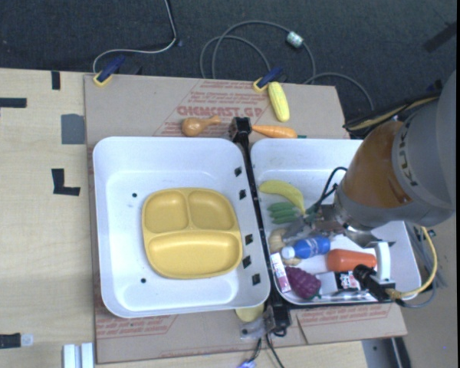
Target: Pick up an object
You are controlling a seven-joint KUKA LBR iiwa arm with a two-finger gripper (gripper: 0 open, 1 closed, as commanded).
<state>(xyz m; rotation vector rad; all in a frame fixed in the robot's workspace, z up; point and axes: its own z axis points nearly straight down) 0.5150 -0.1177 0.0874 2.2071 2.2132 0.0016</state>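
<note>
- The arm [399, 171] reaches into the right bin [310, 156] from 3 o'clock; its wrist hides the gripper, so I cannot tell whether it is released or clenched.
- Candidate objects crowd the bin's 7 o'clock corner: bottle [307, 247], banana [285, 194], green piece [282, 209], purple grapes [303, 282], orange-red item [351, 260].
- Risk: they lie touching, so a closing grasp may catch two at once or shove the bottle aside.
- The left bin [115, 167] holds a yellow tray [192, 232].
- Corn [278, 102] and carrot [274, 131] lie outside, at 12 o'clock.
</note>
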